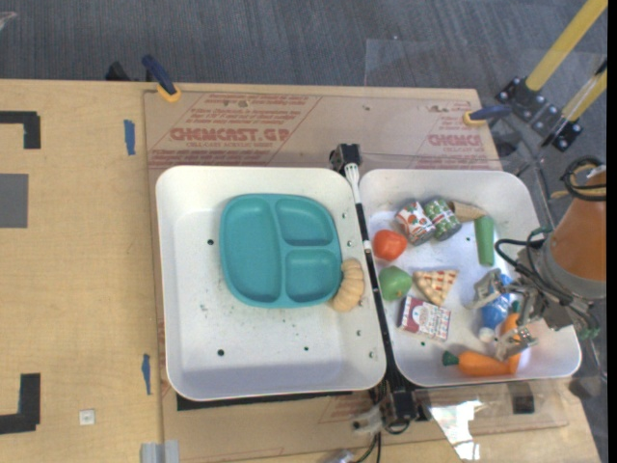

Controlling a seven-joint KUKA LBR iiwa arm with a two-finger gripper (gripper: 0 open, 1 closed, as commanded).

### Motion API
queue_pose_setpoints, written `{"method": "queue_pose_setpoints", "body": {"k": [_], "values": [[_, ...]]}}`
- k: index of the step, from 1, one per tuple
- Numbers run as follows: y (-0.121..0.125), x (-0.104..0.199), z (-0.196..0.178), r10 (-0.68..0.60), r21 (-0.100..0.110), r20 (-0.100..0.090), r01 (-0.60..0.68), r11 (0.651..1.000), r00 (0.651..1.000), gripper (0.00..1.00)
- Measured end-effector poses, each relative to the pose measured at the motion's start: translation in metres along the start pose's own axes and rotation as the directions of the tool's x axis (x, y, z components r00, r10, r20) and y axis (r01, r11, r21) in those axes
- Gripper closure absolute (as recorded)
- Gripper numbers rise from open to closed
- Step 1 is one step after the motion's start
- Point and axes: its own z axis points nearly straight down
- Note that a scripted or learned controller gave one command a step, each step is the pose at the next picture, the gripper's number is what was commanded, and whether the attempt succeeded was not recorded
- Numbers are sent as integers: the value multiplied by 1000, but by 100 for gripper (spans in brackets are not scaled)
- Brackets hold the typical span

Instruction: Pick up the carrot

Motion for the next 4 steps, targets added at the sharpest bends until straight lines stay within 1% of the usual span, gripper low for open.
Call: {"method": "queue_pose_setpoints", "body": {"k": [1, 2, 3, 4], "values": [[0, -3, -12, -2, 3, 6, 2, 1000, 1000, 100], [0, -2, -11, -2, 3, 5, 2, 1000, 1000, 0], [-25, -2, 2, 403, -4, -13, -403, 915, 915, 0], [-22, 9, 1, 53, 0, -9, -53, 999, 999, 0]]}}
